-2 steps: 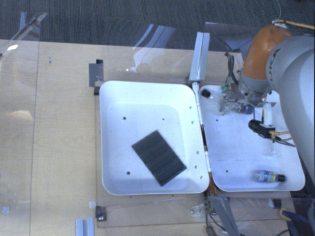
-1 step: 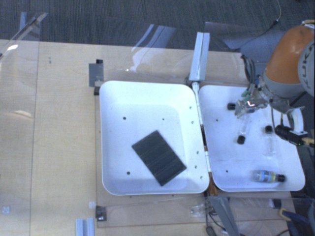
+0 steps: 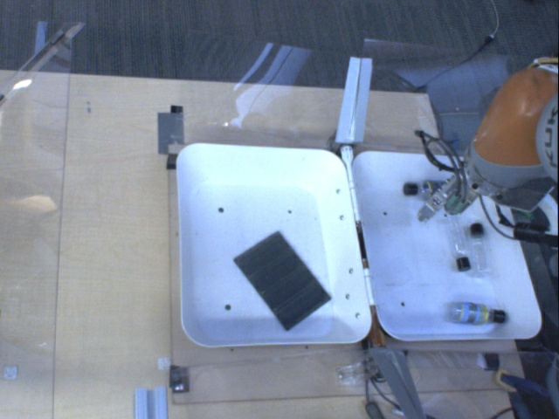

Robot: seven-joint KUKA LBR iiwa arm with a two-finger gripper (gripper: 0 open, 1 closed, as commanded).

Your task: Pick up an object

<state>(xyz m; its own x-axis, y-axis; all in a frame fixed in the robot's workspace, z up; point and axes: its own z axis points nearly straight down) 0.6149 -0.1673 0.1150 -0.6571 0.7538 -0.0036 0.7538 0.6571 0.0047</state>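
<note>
White plastic bins sit side by side on the wooden bench [image 3: 96, 260]. In the left bin [image 3: 201, 312], a dark ribbed pad [image 3: 282, 279] lies flat at a slant near the middle of the frame. In the right bin [image 3: 384, 308], a small clear bottle [image 3: 472, 313] with a dark cap lies on its side at the lower right, with a few small dark bits above it. The gripper [image 3: 439, 201] hangs over the upper part of the right bin; its state I cannot tell.

Judging from this, the approach step is in hand and nothing looks grasped yet. Next it would need to choose one item, line up above it and descend.
</note>
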